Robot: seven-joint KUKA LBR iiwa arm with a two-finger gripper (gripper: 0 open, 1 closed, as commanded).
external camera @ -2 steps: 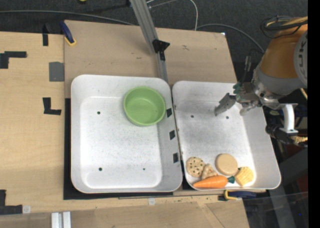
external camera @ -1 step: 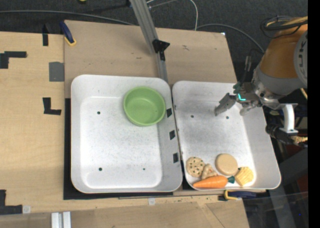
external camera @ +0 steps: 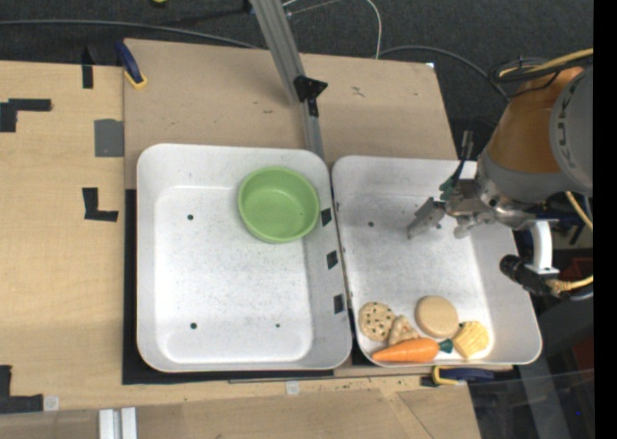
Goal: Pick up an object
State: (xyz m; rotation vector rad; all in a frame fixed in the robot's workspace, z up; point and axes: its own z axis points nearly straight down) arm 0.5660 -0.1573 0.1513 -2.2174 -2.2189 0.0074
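**Four toy foods below an open pincer**

Four small items sit bunched below my pincer (external camera: 443, 222), in the near corner of the right bin (external camera: 386, 186): a cookie (external camera: 374, 318), a tan round piece (external camera: 437, 314), an orange carrot (external camera: 408, 351) lying flat along the bin's front wall, and a yellow ridged piece (external camera: 471, 338) touching the carrot's leafy end. I read the pincer as open, fingers spread apart with nothing between them, hanging over bare bin floor well apart from that cluster. Off to its left, across the divider, a green bowl (external camera: 279, 204) stands upright in the left bin (external camera: 164, 234).
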